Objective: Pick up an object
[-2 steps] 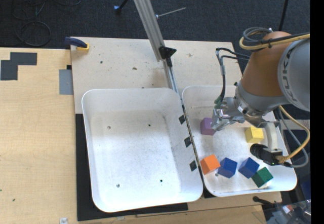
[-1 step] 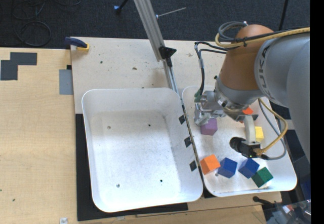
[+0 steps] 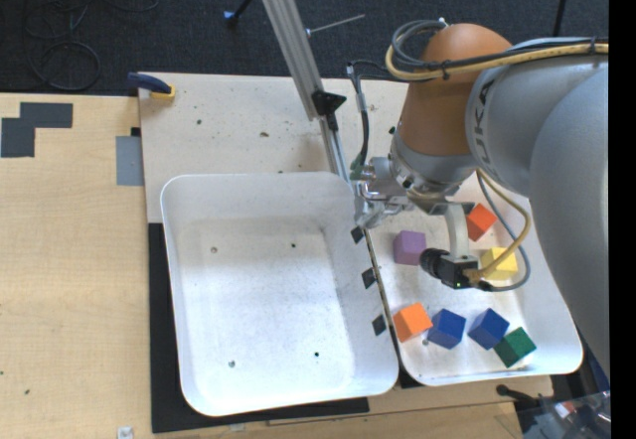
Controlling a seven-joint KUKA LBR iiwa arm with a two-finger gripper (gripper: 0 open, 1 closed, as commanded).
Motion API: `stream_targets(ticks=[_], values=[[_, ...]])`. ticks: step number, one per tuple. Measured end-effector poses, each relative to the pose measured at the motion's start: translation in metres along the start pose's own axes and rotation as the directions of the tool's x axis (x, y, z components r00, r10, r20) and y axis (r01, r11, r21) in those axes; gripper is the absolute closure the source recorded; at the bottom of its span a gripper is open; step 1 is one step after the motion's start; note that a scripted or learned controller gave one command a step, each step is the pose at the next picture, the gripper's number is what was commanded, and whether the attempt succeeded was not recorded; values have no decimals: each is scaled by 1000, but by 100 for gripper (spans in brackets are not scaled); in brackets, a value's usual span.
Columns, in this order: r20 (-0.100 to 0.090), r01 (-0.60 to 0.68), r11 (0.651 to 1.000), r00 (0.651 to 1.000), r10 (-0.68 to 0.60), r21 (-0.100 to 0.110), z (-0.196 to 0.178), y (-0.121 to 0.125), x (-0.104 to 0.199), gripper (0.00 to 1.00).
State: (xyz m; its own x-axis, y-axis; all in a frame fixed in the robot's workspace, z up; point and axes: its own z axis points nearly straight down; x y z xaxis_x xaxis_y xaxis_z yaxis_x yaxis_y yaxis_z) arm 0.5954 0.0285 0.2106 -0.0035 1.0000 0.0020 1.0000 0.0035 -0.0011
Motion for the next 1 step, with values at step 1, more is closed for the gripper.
stream_targets(ticks=[1], values=[[1,0,1000,1000,0,1,5,14,49,100]])
